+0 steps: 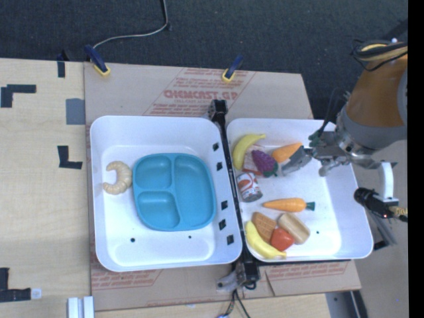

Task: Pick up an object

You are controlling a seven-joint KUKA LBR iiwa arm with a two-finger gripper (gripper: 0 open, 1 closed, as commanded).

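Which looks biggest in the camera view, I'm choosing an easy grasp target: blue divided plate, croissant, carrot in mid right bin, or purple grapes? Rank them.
1. Blue divided plate, by far the largest.
2. Croissant and carrot: look about alike, so I won't rank them.
3. Purple grapes, smallest.

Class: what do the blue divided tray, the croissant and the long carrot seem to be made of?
Blue divided tray: probably moulded plastic, smooth, even colour. Croissant: looks like a plastic toy, uniform tan, though the material is not certain. Long carrot: likely plastic too, flat orange with a green tip.
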